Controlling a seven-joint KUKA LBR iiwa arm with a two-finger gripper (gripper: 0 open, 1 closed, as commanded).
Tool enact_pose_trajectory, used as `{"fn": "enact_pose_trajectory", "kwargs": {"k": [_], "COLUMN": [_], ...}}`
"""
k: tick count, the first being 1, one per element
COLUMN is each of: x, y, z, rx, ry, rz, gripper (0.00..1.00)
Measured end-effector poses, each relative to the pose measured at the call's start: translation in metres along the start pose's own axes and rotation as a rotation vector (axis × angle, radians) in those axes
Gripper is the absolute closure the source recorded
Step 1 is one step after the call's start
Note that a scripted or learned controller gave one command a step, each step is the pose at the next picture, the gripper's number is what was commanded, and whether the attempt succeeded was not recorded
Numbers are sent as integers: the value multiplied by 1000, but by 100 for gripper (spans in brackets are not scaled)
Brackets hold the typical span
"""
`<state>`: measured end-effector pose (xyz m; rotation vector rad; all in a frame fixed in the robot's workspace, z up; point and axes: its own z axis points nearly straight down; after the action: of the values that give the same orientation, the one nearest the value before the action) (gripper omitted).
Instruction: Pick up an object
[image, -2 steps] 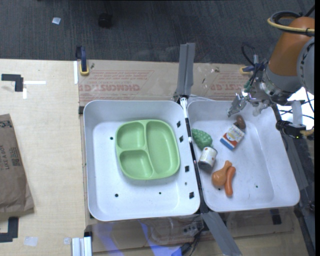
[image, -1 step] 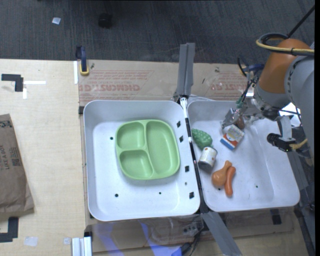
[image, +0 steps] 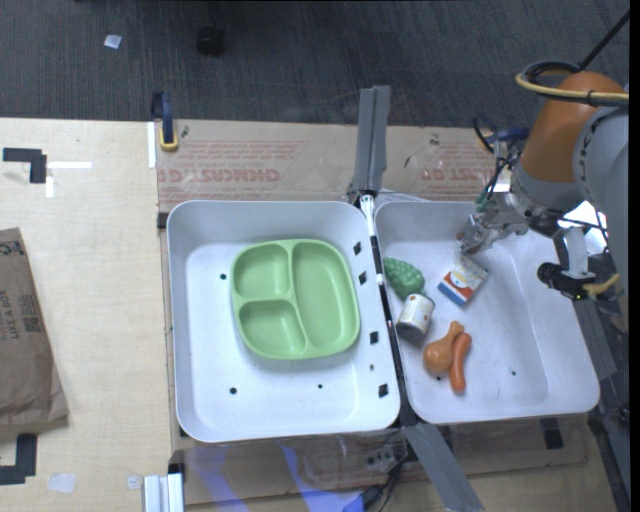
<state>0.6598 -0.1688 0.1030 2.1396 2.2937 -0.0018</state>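
The right bin (image: 530, 385) holds a small white carton (image: 462, 283) with red and blue print, a bumpy green toy (image: 404, 275), a silver can (image: 415, 313) on its side and an orange toy (image: 449, 354). My gripper (image: 478, 238) hangs at the back of this bin, just above and behind the carton, close to it. Whether the carton is touched I cannot tell.
The left bin (image: 200, 400) holds a green divided plate (image: 296, 298). A grey divider bar (image: 372, 140) runs between the bins at the back. A brown paper bag (image: 25, 330) lies on the bench at far left. Cardboard (image: 260, 165) sits behind the bins.
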Motion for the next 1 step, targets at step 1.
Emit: {"fn": "enact_pose_trajectory", "kwargs": {"k": [1], "x": [4], "y": [0], "z": [-2], "rx": [3], "ry": [2], "rz": [366], "gripper": [100]}}
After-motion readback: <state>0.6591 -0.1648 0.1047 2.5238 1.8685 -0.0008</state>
